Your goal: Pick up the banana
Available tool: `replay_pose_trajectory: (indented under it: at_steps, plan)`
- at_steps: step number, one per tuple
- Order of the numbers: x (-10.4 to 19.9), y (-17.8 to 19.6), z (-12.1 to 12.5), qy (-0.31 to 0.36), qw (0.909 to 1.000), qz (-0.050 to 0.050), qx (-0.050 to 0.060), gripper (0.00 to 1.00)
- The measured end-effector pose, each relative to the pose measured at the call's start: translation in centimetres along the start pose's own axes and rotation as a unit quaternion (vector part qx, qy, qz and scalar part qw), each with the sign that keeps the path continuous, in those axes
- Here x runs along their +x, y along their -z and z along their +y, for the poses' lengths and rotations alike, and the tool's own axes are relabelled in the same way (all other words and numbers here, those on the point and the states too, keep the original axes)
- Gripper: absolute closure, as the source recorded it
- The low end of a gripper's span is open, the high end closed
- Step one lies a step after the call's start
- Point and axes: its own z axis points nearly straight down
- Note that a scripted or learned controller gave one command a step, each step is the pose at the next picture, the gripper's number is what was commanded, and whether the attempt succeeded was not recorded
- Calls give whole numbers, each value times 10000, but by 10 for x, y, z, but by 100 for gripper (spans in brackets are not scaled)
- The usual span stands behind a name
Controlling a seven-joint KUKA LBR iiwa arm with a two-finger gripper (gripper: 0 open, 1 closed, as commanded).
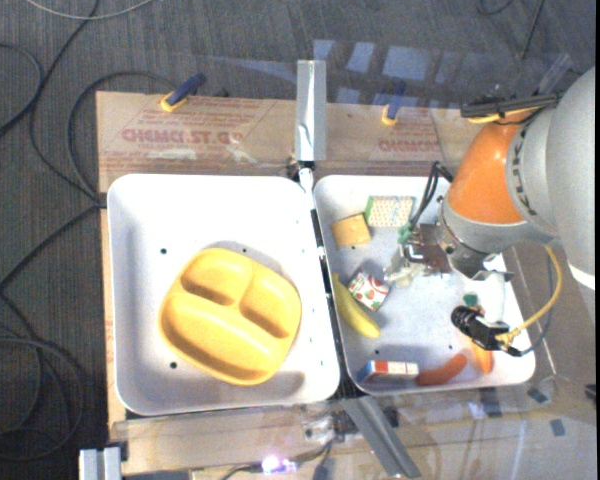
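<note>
The banana is yellow and lies slantwise near the left wall of the right bin. A small white carton with a red and green print rests against its upper end. My gripper hangs over the middle of the right bin, just right of that carton and up and to the right of the banana. Nothing shows in its grasp.
A tan block and a green-dotted white box lie at the back of the right bin. A red and white box and an orange-red sausage shape lie along its front wall. The left bin holds a big yellow moulded tray.
</note>
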Motion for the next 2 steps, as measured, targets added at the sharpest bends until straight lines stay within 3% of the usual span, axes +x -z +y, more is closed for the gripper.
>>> replay_pose_trajectory:
  at_steps: [1,2]
  plan:
    - [0,0,0,0,10000,-1,-1,0]
    - [-4,-39,-49,335,9993,-56,-139,0]
